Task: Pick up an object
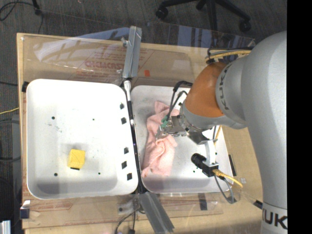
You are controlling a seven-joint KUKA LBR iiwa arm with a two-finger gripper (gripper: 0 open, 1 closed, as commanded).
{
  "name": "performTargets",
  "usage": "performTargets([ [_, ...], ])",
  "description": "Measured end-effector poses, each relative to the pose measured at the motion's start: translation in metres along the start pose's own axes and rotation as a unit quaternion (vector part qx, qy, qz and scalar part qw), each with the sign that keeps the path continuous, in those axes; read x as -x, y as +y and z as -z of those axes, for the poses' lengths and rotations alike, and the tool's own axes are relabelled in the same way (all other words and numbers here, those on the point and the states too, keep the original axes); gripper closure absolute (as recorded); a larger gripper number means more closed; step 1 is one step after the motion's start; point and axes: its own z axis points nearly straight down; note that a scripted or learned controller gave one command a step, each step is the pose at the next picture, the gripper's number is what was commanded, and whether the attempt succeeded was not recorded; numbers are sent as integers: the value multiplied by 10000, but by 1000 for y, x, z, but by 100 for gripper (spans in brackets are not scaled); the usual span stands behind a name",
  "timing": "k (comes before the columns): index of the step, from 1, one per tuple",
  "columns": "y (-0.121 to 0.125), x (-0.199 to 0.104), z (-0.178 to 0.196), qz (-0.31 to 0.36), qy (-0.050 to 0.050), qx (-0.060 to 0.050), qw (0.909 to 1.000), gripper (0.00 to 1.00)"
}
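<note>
The two white bins meet along a shared ridge set with small black clips (127,152), and a grey metal bar (131,52) runs away from that ridge across the wooden surface (165,65). The left bin (29,130) is almost all bare floor, with free room on every side of the one thing in it, a small yellow block (76,159) lying towards the near left corner, clear of both walls. The right bin (183,188) is tighter: a pink cloth (157,152) lies crumpled along its left wall, touching or nearly touching the ridge, running from the middle of the bin down towards the near edge, folded and ridged with a paler, flatter lower end. The arm (214,94) comes in from the right and covers much of that bin's right half, leaving a strip of bare floor along the near wall. Its wrist ends over the cloth's upper part, and the jaws sit right at the fabric (whether they are spread, pressed together or pinching cloth cannot be told from this angle). An office chair's base (207,6) stands on the dark floor beyond the surface.
</note>
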Motion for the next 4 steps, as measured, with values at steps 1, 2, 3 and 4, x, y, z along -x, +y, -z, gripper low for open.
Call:
performTargets([
  [1, 18, 29, -8, -200, 5, 8, 9998, 100],
  [2, -5, 25, 32, -754, 4, -6, 9972, 100],
  [3, 71, -8, 111, -1524, 10, -15, 9883, 100],
  [4, 71, -8, 111, -1524, 10, -14, 9883, 0],
])
